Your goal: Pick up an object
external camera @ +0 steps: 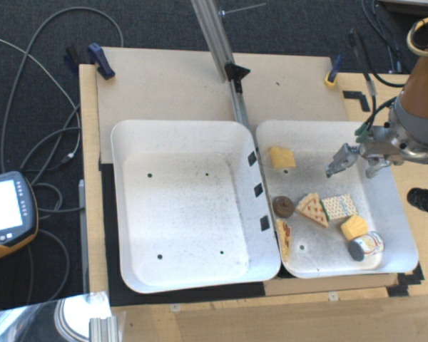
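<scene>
Objects sit in the right bin (pixel 403 223), seven in all. Yellow block (pixel 282 157) lies alone at upper left of the bin floor. Brown disc (pixel 283 206) lies near the left wall; just below it a red-and-yellow piece (pixel 283 236) runs lengthwise along that wall, long axis toward the near rim. Pizza-like wedge (pixel 312 210) sits right of the disc, its tip pointing down-right, touching or nearly touching a speckled cracker (pixel 339 206). Yellow wedge (pixel 354 226) lies just below the cracker. Small cup (pixel 365 245) lies on its side near the near-right corner, dark end toward the left, long axis roughly across the bin. No readable writing on any item; too small to tell.

Gripper (pixel 341 162) hangs over the upper right of the bin, above the cracker and apart from every item. Fingers point left and down; whether open or closed I cannot tell. Nothing seen between them.

Left bin (pixel 128 155) adjoins. Metal pole (pixel 212 30) slants across the bench. Blue clamp (pixel 100 59) at the far-left corner. Handheld pendant (pixel 7 209) at left edge.
</scene>
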Robot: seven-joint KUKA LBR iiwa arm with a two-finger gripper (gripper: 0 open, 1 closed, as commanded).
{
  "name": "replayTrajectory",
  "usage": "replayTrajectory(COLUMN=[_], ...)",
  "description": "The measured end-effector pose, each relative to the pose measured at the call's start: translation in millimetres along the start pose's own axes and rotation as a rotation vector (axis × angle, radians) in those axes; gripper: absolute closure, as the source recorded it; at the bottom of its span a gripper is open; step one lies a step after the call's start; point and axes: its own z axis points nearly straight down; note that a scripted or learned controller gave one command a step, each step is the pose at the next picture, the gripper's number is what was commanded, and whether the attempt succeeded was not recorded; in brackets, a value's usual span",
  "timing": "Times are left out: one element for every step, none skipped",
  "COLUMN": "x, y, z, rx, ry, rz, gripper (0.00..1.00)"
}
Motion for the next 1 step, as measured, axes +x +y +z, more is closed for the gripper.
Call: replayTrajectory(x=[-0.1], y=[0.1], z=[0.0], rx=[-0.001], ry=[0.000], rz=[0.001], gripper=[0.00])
